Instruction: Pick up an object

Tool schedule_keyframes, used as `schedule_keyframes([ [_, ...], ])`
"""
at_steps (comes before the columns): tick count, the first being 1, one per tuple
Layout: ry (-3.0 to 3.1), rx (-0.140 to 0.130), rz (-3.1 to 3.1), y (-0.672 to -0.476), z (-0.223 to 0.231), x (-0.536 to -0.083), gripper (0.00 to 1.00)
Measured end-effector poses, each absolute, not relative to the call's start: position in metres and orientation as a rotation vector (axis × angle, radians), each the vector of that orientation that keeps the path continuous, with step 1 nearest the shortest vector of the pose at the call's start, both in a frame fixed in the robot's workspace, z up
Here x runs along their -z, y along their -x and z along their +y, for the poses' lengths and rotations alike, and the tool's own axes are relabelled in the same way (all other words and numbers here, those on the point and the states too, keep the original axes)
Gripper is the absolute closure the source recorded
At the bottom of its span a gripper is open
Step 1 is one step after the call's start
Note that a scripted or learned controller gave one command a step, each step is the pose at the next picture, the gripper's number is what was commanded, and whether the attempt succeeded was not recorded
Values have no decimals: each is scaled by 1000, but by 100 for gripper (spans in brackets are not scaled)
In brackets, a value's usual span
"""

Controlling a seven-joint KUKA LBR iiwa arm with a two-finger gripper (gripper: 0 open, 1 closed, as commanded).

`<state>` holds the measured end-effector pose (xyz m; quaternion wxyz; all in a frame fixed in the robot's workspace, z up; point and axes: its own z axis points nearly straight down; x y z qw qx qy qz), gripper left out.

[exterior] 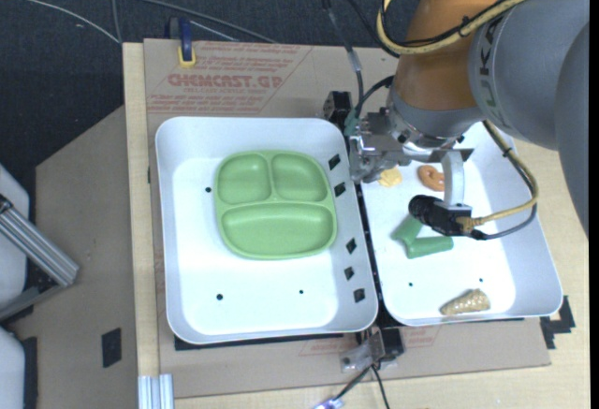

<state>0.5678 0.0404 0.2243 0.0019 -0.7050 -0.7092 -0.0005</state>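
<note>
Pincer [379, 153] hangs over the right bin's [524, 276] upper-left corner; released or clenched, I cannot tell. Just below lie a yellow morsel [389, 177], an orange piece [431, 177] and a green wedge [423, 240], with a tan lump [465, 302] lower right. Green divided plate [275, 204] fills the left bin [187, 285].

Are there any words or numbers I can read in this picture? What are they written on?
"CHEMCAST GP": big red letters on the brown board behind the left bin; the last letters are faint.
Smaller red lines above and below that word, on the same board: too small and blurred to read.
No words or numbers can be seen on the green plate or on the bins.
</note>
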Motion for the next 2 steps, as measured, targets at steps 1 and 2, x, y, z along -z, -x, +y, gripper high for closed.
schedule_keyframes([
  [1,2213,-1,-2224,-543,87,-234,100],
  [2,2218,-2,-2220,-544,84,-233,0],
])
